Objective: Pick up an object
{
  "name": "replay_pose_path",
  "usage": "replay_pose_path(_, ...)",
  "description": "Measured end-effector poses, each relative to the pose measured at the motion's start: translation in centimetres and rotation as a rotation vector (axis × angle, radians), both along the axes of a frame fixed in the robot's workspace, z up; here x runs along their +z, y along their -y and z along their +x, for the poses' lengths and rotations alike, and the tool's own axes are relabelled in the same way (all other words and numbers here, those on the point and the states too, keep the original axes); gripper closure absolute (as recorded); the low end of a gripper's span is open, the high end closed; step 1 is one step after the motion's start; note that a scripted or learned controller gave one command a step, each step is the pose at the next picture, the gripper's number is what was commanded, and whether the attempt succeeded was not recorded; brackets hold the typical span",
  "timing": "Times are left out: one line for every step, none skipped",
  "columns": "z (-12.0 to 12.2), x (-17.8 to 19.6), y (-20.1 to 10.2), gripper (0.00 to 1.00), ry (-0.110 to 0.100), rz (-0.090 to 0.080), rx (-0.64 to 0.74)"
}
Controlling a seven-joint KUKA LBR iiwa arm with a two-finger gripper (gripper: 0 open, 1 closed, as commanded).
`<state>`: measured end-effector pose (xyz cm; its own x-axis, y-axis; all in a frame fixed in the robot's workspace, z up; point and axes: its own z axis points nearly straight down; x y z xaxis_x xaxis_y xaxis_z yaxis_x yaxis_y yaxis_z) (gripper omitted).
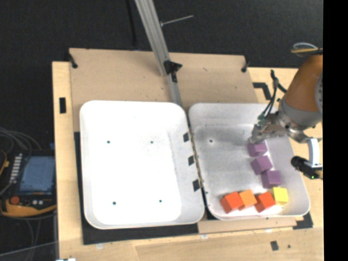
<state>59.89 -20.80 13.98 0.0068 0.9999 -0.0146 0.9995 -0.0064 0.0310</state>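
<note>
Standing on a dark floor, the wooden table (136, 75) carries two white bins; the gripper (261, 132) hangs over the purple block (258, 148) in the right bin (223, 129), jaws' state unclear.

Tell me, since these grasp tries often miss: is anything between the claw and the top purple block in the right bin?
Nothing visible does. The claw sits directly over the top purple block in the right bin, with no other object between them. Two more purple blocks lie just below it, close enough to get nudged.
</note>
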Motion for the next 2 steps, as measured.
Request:
replay_pose_path(0.5,4.8,-0.7,1.00,-0.024,0.013,0.010)
replay_pose_path(0.4,9.3,-0.2,1.00,-0.024,0.012,0.011)
